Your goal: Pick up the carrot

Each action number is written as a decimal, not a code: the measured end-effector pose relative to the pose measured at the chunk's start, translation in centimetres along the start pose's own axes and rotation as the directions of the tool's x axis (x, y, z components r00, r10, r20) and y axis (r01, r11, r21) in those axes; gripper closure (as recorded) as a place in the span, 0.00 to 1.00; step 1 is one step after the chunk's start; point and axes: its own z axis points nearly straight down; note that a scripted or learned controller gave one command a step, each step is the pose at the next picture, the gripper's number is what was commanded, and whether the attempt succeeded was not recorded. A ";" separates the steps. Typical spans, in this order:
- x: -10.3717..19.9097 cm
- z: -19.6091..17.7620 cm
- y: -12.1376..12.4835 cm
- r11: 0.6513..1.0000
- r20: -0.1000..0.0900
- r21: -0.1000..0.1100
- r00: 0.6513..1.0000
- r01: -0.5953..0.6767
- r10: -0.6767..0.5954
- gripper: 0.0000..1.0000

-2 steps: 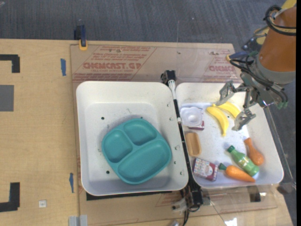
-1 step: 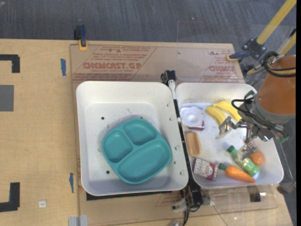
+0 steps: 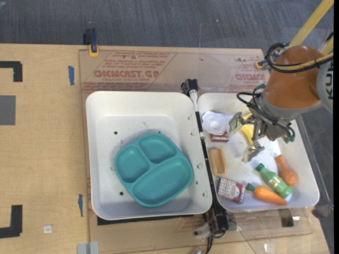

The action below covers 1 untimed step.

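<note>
**Item: carrot [image 3: 269, 195], pick target**

- Loc.: right bin [image 3: 309, 165], near corner, close to the bin's near wall. Orange body, dark green stub at its left end.
- Axis: long axis runs approx. left-right in the view, parallel w/ the near wall, thin end tilted slightly toward it.
- Neighbours: green bottle [image 3: 274, 179] just above it, looks touching or nearly so. Carton [image 3: 231, 190] just left of the stub. 2nd orange piece [image 3: 286, 171] beyond the bottle; don't confuse the two.

**Item: tool [image 3: 252, 151]**

- Loc.: over the middle of the right bin, hanging under the arm [image 3: 293, 83], w/ a yellow item [image 3: 245, 133] beside it.
- State: you can't tell from this view whether it is released or clenched. Nothing seen in its grasp.
- Relation to target: carrot lies toward the near-right corner from the tool, well apart, bottle partly between.

**Other stock**

- Bun [image 3: 217, 161] and white cup [image 3: 214, 122] on the bin's left side.
- Left bin [image 3: 100, 142] holds a teal plate [image 3: 153, 169].
- Both bins sit on the counter [image 3: 42, 157].

**Notes for you**

- Judged: approach not yet made; pick not started.
- Close across the short axis, i.e. turn the tool crosswise to the carrot.
- Room is tight: wall on the near side, bottle on the far side. More open room at the thin right end.
</note>
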 end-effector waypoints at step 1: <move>3.5 -10.1 -7.7 0.996 0.007 0.015 0.996 0.084 -0.084 0.00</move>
